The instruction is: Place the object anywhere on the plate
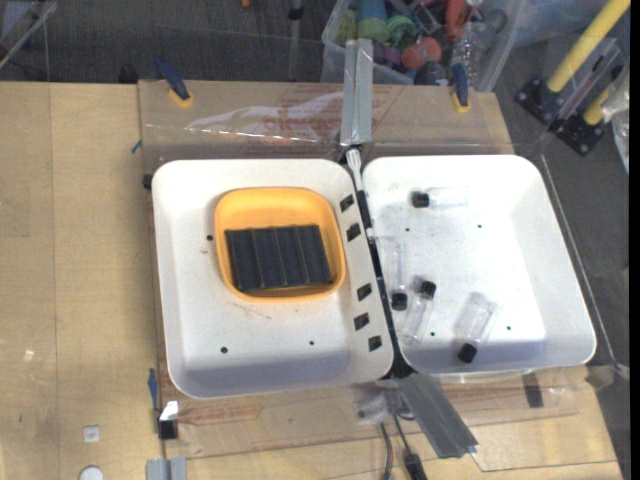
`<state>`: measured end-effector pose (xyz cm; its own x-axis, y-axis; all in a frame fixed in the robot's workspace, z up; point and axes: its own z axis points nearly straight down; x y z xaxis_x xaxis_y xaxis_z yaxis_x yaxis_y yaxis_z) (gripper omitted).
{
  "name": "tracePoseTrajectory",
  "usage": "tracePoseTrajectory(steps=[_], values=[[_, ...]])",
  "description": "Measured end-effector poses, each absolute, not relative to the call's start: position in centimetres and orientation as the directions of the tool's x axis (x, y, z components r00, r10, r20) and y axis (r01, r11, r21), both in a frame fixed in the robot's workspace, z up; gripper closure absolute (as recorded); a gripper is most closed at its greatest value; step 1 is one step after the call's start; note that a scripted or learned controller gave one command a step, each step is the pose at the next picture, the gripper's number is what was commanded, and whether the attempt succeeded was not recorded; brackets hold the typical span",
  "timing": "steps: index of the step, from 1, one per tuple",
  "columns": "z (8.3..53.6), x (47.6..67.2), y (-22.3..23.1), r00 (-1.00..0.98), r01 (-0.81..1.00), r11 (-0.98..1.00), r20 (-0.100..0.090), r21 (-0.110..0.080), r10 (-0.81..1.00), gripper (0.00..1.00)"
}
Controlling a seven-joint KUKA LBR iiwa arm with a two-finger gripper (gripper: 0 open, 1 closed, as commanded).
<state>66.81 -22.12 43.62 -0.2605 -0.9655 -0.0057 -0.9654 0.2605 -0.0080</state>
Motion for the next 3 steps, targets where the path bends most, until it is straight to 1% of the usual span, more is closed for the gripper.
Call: tracePoseTrajectory(steps=[1,2,3], values=[[43.57,66.8,-22.12,0.06,-0.998,-0.06,-0.004,-0.008,-0.998,1.0],[43.58,66.72,-22.12,0.104,-0.995,-0.104,-0.004,-0.006,-0.995,1.0],[43.53,66.81,-21.67,0.362,-0.932,-0.362,-0.002,-0.007,-0.932,1.0]])
